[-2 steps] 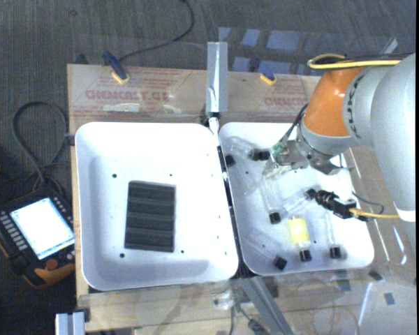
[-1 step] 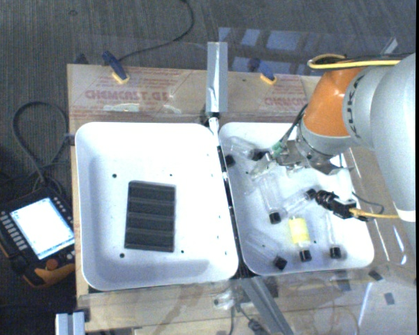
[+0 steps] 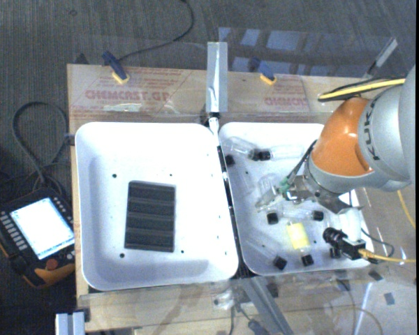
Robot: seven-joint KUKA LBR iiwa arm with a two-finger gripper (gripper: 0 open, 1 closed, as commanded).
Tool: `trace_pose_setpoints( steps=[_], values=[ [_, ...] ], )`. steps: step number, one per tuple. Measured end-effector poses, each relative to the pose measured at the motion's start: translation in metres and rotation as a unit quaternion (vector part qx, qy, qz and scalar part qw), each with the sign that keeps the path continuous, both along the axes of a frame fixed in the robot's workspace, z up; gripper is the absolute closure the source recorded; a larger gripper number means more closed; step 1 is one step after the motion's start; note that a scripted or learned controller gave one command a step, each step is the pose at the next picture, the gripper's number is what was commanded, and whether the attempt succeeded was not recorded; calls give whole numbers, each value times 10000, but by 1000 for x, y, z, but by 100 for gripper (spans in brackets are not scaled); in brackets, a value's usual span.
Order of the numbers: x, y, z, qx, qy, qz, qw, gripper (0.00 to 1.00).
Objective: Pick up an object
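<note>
A: Start with the big things. The counter (image 3: 146, 93) carries 2 white bins: the left bin (image 3: 98, 152), well away from the fingers, and the right bin (image 3: 248, 253), directly under them. 1 arm (image 3: 363, 142) reaches in over the right bin.

B: And the fingers (image 3: 293, 190)?

A: They sit low among clear plastic pieces (image 3: 269, 194). I cannot tell whether they are released or clenched; the wrist hides that.

B: What could it pick?

A: 1 dark ribbed block (image 3: 151, 216) lies flat in the left bin, far to the side of the fingers. 1 yellow piece (image 3: 297, 236) lies just below the fingers. Roughly 6 small black bits (image 3: 272, 218) lie scattered around them.

B: How should it go well, in your view?

A: I judge the yellow piece the nearest clean target. The fingers should straddle it squarely, avoid the clear clutter beside it, close fully, then lift straight up.
</note>
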State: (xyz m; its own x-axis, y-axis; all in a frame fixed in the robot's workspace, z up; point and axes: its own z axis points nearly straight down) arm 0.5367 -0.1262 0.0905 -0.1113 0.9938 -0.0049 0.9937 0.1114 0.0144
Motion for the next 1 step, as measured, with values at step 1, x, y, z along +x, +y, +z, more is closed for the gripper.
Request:
trace_pose_setpoints(
  steps=[1],
  values=[
    [1,1,7,15,2,2,10000,100]
  ],
)
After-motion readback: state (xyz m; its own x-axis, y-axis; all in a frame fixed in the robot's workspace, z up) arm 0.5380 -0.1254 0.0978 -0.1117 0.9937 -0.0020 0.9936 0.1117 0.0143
